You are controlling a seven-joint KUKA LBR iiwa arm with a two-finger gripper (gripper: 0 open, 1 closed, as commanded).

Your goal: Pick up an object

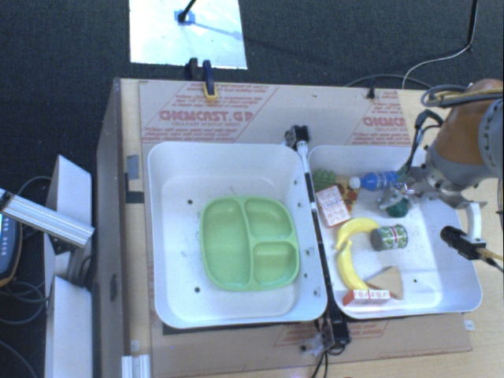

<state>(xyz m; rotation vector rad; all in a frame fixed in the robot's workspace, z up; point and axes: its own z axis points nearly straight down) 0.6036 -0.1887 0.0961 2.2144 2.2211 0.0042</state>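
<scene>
The desk [236, 105] carries two white bins side by side: the left bin [177, 235] holds a green divided plate [250, 242], and the right bin [457, 286] holds the loose things the arm [465, 144] could take. The arm reaches in from the right, and the gripper [396, 201] sits low at the bin's far side, over a dark green object [399, 208] and just beside a clear bottle with a blue cap [376, 181]. Whether it is spread or closed cannot be told, and nothing can be seen held. Nearer lie a banana [347, 252], a small can [389, 237], a red-and-white packet [332, 205] and a brown wedge [385, 282]. The likely trouble is crowding: closing here could nudge the bottle aside or catch two things at once, and a round bottle may well slip free.
</scene>
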